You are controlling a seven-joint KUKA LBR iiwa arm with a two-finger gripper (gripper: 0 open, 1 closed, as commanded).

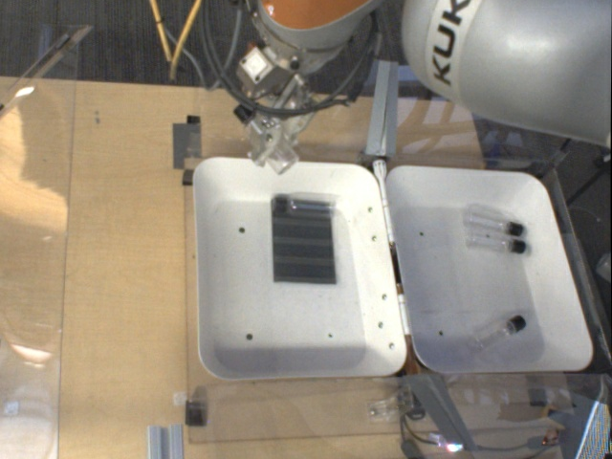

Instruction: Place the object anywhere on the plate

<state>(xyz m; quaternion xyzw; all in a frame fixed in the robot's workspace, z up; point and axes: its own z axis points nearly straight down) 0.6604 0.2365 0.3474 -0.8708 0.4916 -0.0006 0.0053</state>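
The gripper (271, 149) is being held at upper centre, just above the dark plate (304, 239); a clear tube (302, 202) (long axis left-right) is lying on the plate's upper edge. Finger opening cannot be judged.

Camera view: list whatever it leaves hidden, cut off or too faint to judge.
- Gripper, camera view: its clear fingers blur against the white left bin; open or shut cannot be judged.
- Arm: cut off by the top and right edges.
- Dark ridged plate: a clear tube seems to lie on its top end, too faint to be sure.
- Three clear tubes in the right bin: bodies nearly invisible, black caps plain.
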